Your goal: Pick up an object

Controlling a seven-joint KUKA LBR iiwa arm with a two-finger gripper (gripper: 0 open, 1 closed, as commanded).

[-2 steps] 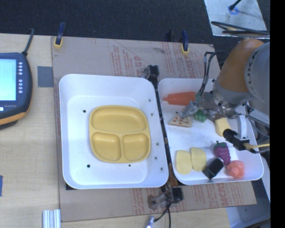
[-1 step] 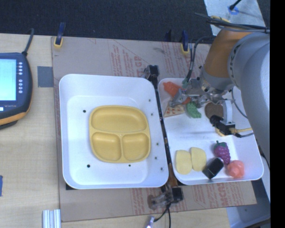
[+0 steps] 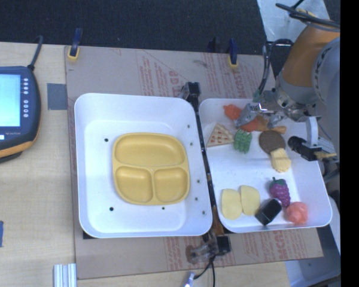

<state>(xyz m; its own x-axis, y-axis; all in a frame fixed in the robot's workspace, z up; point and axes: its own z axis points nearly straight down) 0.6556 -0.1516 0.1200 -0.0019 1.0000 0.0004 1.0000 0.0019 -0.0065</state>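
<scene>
1. Nearest the camera, a black block and a pink ball are seen at the front of the right bin.
2. At the bin's far end the gripper is set low over an orange toy, beside a green piece.
3. How widely the tool is set cannot be told.
4. A centred, straight descent is judged best, so that neighbours are not nudged.

A teach pendant lies on the wooden surface at left; blue clamps pin the cardboard sheet.
</scene>
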